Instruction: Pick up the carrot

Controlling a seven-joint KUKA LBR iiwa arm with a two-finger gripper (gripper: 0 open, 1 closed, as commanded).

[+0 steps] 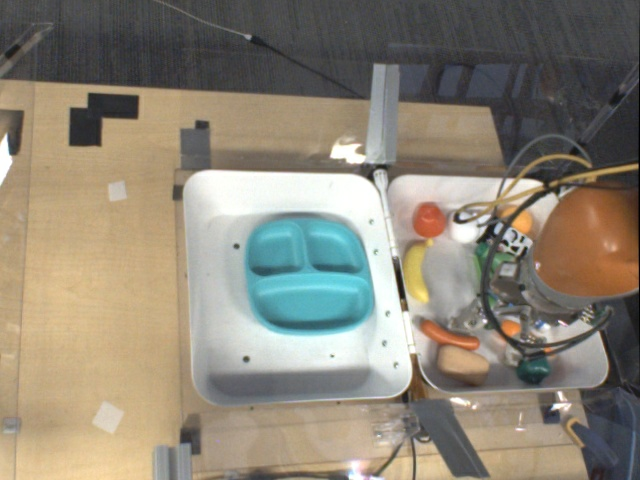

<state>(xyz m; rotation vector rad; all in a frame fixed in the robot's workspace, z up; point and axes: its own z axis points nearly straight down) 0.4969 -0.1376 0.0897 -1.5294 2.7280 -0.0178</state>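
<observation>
Hovering low in the right white plastic bin (592,373), the grey two-finger gripper (497,320) is lining up beside the slim orange-red carrot (449,334) lying near the bin's front-left (whether its jaws are open, I cannot tell).

Bright, even light, slight blur, glare btm

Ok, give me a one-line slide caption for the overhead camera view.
Arm's gripper low in the right bin, beside the carrot; teal tray sits in the left bin.
</observation>
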